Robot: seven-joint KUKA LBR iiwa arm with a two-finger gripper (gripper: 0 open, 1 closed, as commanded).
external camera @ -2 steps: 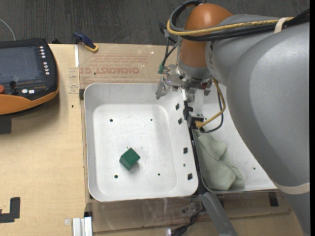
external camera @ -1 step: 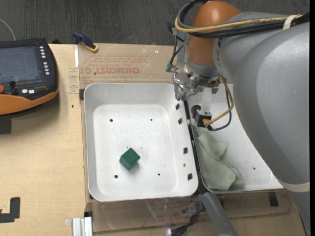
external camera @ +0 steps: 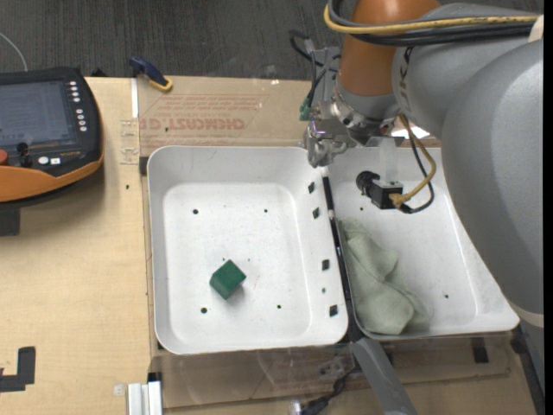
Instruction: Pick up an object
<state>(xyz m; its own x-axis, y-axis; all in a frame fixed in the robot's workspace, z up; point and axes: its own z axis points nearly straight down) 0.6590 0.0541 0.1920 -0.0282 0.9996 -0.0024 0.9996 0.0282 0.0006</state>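
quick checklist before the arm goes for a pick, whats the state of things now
1. Green block lies apart from the left bin walls: ok.
2. Cloth sits in the right bin, against the divider: ok.
3. Gripper over a target: not ok, it is above the bins' top edge by the divider.
4. Fingers open: cannot tell.
5. Anything held: cannot tell.
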